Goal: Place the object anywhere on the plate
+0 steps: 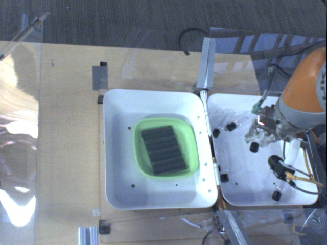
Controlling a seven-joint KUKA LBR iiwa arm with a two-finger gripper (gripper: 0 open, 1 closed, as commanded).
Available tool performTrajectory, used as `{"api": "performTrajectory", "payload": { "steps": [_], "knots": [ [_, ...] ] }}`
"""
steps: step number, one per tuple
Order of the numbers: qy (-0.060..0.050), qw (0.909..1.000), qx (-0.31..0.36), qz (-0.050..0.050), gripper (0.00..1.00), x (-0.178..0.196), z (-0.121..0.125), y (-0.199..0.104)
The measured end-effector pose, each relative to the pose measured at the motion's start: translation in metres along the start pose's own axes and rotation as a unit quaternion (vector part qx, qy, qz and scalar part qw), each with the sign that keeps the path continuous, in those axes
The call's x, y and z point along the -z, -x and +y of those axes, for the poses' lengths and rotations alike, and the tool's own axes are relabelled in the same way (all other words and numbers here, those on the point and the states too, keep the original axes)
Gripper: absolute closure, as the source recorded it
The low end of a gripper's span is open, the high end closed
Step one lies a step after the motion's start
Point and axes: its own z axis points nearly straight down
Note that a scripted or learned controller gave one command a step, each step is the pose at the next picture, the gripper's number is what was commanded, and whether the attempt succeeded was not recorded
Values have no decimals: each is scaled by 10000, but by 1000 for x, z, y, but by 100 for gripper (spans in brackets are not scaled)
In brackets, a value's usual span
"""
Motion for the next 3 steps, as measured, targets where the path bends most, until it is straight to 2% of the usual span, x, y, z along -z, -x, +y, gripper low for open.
{"api": "performTrajectory", "payload": {
  "steps": [1, 2, 3],
  "knots": [
    [-5, 9969, 784, 11, 100, -17, -26, -68],
    [-2, 9924, 1230, 14, 100, -13, -24, -132],
    [-1, 9924, 1230, 14, 0, -13, -24, -131]
  ]
}}
